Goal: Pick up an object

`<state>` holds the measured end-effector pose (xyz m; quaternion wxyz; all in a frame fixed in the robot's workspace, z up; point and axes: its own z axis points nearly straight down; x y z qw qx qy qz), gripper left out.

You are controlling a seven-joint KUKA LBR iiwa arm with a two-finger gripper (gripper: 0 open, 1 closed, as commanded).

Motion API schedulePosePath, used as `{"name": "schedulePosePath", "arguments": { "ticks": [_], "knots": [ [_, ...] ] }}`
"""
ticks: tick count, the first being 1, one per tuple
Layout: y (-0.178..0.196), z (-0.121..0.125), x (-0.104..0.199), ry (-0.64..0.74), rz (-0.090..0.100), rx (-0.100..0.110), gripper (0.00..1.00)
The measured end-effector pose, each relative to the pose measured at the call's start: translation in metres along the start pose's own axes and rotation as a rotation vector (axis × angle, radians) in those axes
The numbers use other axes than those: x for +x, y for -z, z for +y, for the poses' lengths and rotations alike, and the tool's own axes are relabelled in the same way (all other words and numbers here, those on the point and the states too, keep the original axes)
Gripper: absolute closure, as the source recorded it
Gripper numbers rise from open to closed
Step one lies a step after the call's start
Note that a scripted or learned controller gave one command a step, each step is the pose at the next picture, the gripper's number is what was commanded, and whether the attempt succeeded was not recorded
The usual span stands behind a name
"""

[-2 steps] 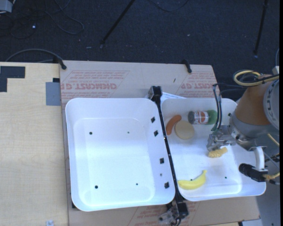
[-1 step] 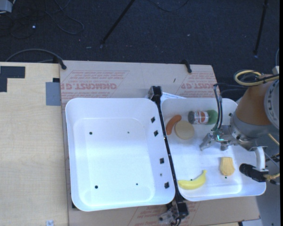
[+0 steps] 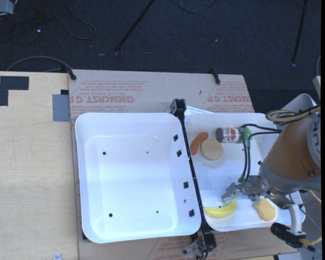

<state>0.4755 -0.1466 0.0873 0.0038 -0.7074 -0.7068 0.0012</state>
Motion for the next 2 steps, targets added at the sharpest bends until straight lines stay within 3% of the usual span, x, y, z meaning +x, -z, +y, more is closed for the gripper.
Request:
{"name": "schedulePosePath", "arguments": {
  "ticks": [1,2],
  "knots": [
    [0.001,0.096,0.045,0.008,-0.002,-0.011,0.0],
    [0.001,0.137,0.059,0.002,-0.003,-0.008,0.0]
  ]
}}
